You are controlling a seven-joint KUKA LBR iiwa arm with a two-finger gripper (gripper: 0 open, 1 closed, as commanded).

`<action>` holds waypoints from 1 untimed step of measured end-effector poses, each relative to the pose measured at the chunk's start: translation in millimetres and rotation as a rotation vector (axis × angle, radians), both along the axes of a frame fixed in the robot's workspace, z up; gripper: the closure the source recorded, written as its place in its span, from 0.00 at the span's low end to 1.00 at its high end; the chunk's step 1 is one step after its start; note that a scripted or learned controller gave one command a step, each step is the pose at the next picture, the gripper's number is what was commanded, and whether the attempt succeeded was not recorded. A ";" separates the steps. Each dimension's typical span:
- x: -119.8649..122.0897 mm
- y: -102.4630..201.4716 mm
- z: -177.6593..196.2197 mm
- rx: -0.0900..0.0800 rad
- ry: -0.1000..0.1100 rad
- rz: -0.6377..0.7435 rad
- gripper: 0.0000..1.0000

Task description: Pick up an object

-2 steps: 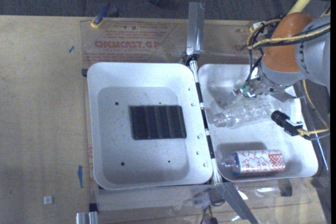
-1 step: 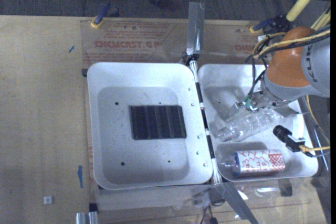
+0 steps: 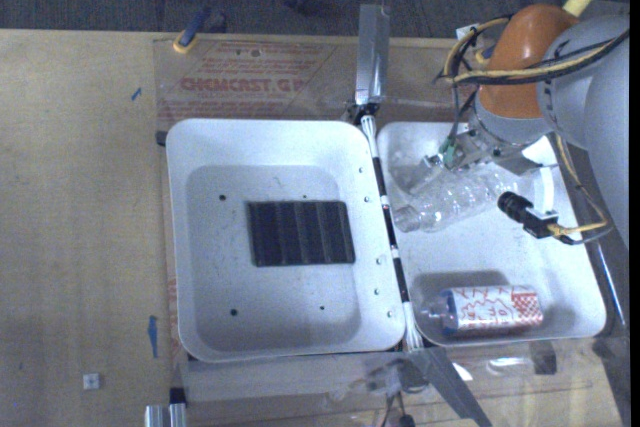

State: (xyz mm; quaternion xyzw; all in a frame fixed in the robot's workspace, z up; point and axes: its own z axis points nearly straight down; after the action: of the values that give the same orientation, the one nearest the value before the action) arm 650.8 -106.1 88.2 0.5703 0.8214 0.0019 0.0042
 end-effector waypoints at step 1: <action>9.0 6.0 -0.1 -0.003 0.001 0.091 0.00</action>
State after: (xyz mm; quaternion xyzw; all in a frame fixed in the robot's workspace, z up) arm 659.8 -100.1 88.1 0.5322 0.8466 0.0005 0.0047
